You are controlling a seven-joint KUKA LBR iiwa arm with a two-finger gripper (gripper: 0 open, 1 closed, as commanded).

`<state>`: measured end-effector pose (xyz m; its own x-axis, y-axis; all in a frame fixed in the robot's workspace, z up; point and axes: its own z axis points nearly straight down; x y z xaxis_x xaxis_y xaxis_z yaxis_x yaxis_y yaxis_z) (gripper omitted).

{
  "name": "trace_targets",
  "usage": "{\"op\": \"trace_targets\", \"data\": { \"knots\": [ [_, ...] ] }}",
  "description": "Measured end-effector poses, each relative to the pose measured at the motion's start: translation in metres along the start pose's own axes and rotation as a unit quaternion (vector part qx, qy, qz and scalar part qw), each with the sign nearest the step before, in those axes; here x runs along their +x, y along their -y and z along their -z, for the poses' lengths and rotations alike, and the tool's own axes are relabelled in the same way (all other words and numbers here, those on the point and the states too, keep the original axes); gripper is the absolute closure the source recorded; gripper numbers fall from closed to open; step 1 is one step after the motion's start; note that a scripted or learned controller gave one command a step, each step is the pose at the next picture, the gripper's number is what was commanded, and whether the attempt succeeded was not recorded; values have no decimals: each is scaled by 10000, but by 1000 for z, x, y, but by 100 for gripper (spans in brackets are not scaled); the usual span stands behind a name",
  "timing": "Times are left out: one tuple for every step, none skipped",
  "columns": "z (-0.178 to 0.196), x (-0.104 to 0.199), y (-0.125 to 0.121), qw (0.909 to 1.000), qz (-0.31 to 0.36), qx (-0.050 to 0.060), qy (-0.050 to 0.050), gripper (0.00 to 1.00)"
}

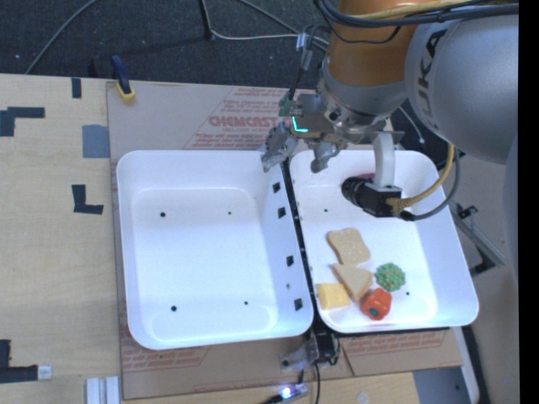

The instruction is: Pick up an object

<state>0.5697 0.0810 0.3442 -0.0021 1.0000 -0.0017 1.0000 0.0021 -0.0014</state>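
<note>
Toys lie clustered toward the near edge of the right bin [438, 310]: a tan bread slice [349, 245], a tan wedge [354, 278] touching it, a yellow cheese block [333, 295] by the divider, a green broccoli floret [389, 275] and a red tomato [376, 304] nearest the near rim. The left bin [202, 251] sits alongside. The gripper [296, 153] hangs over the far end of the divider, fingers spread, nothing between them. These pieces look like light, rigid plastic, likely slick; the tomato's round sides could squirt out, so the cheese block's flat opposite faces seem the safest pinch, though the divider crowds it.
</note>
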Motion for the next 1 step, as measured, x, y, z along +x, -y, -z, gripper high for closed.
{"op": "trace_targets", "data": {
  "knots": [
    [-45,-56,69,10000,-42,41,4,0]
  ]
}}
